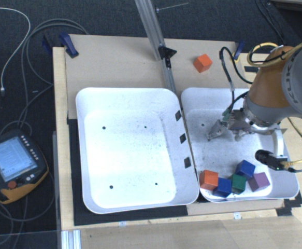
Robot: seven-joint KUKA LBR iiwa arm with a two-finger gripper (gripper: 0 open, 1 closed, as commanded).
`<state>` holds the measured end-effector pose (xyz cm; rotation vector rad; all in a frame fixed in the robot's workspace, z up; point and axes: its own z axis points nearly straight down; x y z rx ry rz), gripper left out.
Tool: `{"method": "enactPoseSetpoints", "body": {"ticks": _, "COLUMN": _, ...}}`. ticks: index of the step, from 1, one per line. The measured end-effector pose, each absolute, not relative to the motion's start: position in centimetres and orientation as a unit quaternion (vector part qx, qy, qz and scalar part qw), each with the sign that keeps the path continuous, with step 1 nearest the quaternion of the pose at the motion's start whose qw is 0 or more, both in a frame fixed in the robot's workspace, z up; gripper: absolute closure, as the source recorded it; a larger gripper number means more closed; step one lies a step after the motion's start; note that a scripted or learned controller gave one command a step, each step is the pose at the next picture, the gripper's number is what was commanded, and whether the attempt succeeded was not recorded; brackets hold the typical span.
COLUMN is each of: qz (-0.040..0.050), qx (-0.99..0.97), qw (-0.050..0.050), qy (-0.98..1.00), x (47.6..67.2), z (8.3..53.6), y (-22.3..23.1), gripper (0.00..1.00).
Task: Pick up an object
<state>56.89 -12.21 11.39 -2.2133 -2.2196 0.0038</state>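
Dark carpet surrounds the pale wooden desk, which carries two shallow white bins side by side. From the right I reach in over the right bin, my grey arm bending down through the orange band above my wrist. My end effector hangs low over the middle of that bin, pointing leftward toward the wall shared with the left bin. Its fingers look spread apart, one tip reaching out left toward the bin floor, and nothing sits between them.

The things to pick lie clustered at the near edge of the right bin, well apart from my fingertips: an orange block at the left, a blue block touching it, a green block next, a second blue block just behind, and a purple block at the right. Another orange cube rests on the bare desk beyond the bins. A teach pendant lies on the carpet at the far left.
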Motion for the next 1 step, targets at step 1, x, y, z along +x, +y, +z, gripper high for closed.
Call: {"method": "enactPoseSetpoints", "body": {"ticks": 1, "qz": -0.0015, "qx": -0.706, "qw": -0.002, "qy": -0.708, "x": 57.71, "z": 15.31, "y": -11.85, "gripper": 0.0}}
